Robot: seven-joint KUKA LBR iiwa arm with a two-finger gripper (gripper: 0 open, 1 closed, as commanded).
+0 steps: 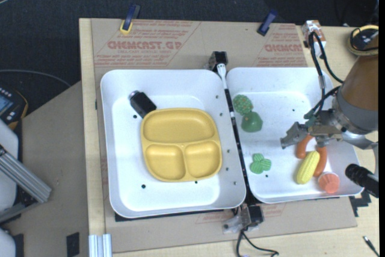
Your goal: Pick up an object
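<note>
In the left white bin [114, 129] lies my yellow divided plastic plate [180, 143]; the right white bin [283, 84] holds a yellow toy corn cob [307, 167].

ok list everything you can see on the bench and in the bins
left bin: 1, white, left half of bench
right bin: 1, white, right half of bench
divided plate: 1, yellow, middle of left bin
black object: 1, black, left bin, at plate's upper left
green toys: 3, green, left part of right bin
corn toy: 1, yellow, right bin, lower right
orange toys: about 3, orange, beside the corn
clamps: 2, blue, bench's far edge
arm: 1, grey and orange, from right
tool: 1, dark, above the orange toys
</note>
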